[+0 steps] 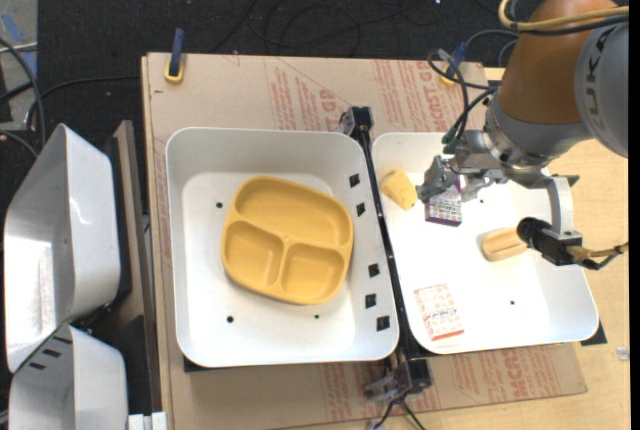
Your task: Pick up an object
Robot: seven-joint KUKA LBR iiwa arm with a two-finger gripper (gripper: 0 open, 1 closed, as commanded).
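A robotics lab: cardboard-topped bench [300, 83], loose cables [300, 3] across dark floor, grey-and-orange industrial arm [560, 68].

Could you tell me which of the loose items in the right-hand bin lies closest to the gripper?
The small patterned packet, directly beneath the gripper. The yellow wedge, tan block and flat red-printed card lie farther off.

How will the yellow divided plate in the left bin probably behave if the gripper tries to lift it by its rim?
The yellow divided plate looks like moulded plastic, so it is probably stiff and light. It is wide and shallow, so gripped at one edge it would likely tilt. Its smooth, rounded rim may slip between the fingers. It lies flat and seems unlikely to roll.
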